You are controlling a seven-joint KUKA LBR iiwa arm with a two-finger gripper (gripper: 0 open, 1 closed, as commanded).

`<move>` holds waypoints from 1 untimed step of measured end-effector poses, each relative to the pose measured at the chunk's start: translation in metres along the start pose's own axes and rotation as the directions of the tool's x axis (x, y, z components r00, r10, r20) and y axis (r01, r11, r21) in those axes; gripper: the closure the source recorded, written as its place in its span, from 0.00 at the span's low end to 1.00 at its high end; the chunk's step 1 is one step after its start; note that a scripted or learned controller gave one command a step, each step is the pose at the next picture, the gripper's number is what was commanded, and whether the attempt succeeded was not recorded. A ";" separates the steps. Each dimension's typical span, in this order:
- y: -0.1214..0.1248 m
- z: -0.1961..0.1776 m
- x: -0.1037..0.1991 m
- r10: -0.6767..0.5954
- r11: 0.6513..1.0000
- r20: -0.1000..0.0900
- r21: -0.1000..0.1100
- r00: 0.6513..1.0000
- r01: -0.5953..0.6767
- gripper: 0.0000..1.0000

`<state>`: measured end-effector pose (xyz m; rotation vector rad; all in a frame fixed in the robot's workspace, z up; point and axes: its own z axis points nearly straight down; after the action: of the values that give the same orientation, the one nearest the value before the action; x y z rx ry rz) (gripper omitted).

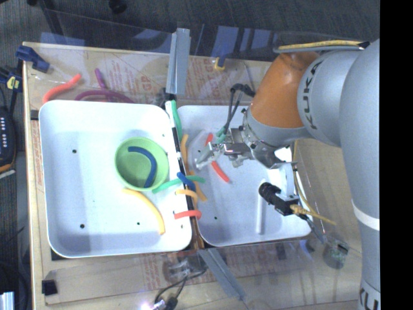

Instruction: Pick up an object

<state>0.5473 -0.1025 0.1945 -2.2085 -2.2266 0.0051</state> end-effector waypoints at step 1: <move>0.025 0.097 -0.056 -0.049 0.999 0.001 0.000 0.999 0.049 0.00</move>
<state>0.5725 -0.1581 0.0977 -2.1533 -2.2804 0.0063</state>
